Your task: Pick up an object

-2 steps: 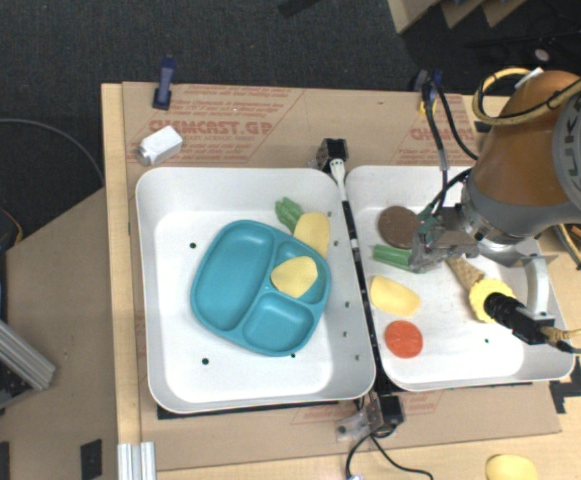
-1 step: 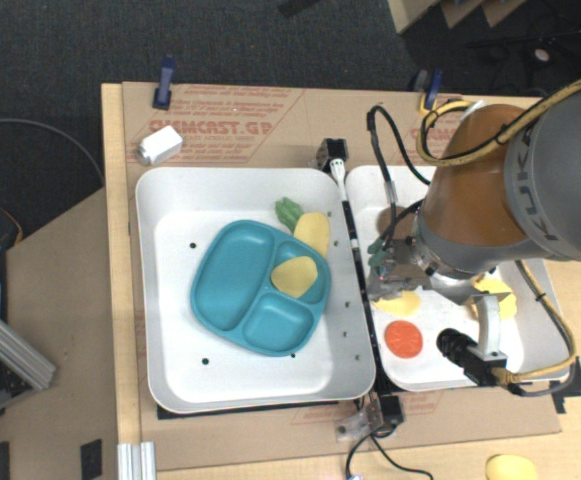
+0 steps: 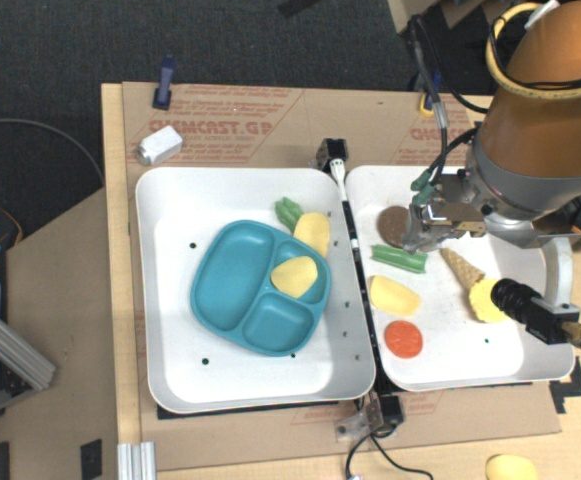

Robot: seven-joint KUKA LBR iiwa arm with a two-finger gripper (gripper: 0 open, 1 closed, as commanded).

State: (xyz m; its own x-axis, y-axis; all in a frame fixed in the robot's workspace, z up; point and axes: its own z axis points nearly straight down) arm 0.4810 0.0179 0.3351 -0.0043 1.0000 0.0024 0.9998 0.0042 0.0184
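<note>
Camera view:
Gripper [image 3: 422,230]: over right bin [image 3: 450,370], near its back-left corner; finger state unclear.
Green bean [image 3: 399,259]: just below gripper, long axis left-right, slightly tilted.

Cardboard sheet [image 3: 270,118], left of centre: red print, upside down in this view, large letters that seem to read "SUNCAST" followed by more characters too blurred to make out
Smaller red lines around it: unreadable
Cardboard sheet, right part near the arm: more red print, too faint to read

brown disc [image 3: 392,226] partly hidden, tool [image 3: 428,230] tips unclear
</note>
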